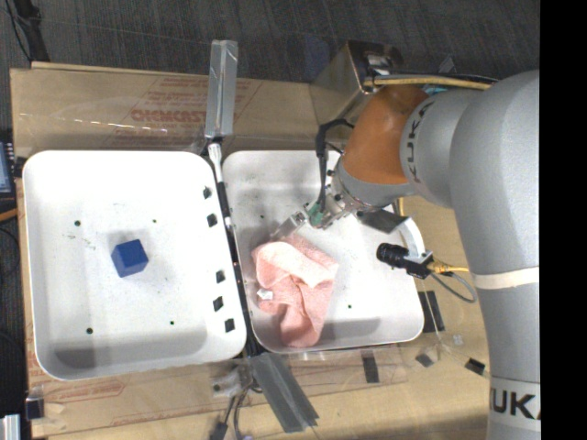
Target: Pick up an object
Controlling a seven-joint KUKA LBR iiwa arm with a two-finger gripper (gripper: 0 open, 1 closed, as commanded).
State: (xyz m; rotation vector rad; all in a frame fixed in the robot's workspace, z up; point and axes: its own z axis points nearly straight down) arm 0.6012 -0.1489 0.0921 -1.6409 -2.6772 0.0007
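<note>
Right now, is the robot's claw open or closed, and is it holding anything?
Gripper: cannot tell if open or closed; it sits just above the crumpled pink cloth in the right white bin, with nothing visibly held.

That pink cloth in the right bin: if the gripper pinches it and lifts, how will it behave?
The pink cloth lies crumpled in soft folds, so it is probably floppy and would droop and unfold from one pinched point. It looks thin, so likely light. Pushed, it would probably bunch against the right bin wall rather than slide whole.
</note>
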